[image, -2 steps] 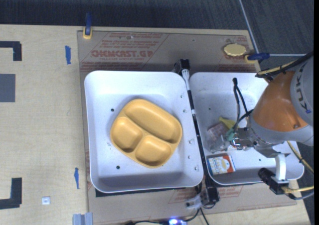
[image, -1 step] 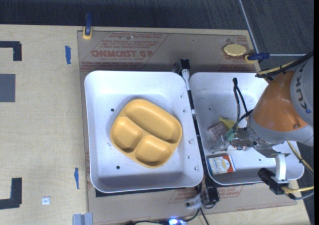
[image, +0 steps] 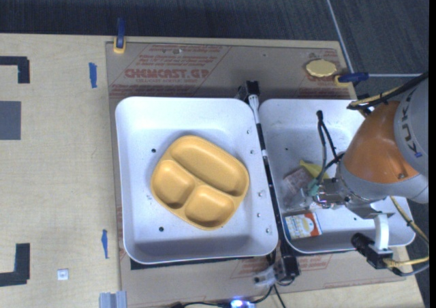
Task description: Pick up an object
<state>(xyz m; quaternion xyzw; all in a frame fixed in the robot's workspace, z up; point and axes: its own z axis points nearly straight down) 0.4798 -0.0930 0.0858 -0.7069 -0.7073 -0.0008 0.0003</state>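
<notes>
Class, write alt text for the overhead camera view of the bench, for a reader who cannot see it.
A grey robot arm with an orange band reaches from the right down into the right white bin, above a small orange and white packet and some crumpled clear wrapping. The left white bin holds a yellow three-compartment tray, lying upside down.

We see two bins side by side on the desk (image: pixel 54 184). The left bin (image: pixel 136 122) holds a divided tray (image: pixel 199 181) at its centre. In the right bin (image: pixel 289 119), a small carton (image: pixel 302 225) lies at the near edge, a crumpled wrapper (image: pixel 297 182) just behind it, the arm (image: pixel 381 157) over the right side.
</notes>
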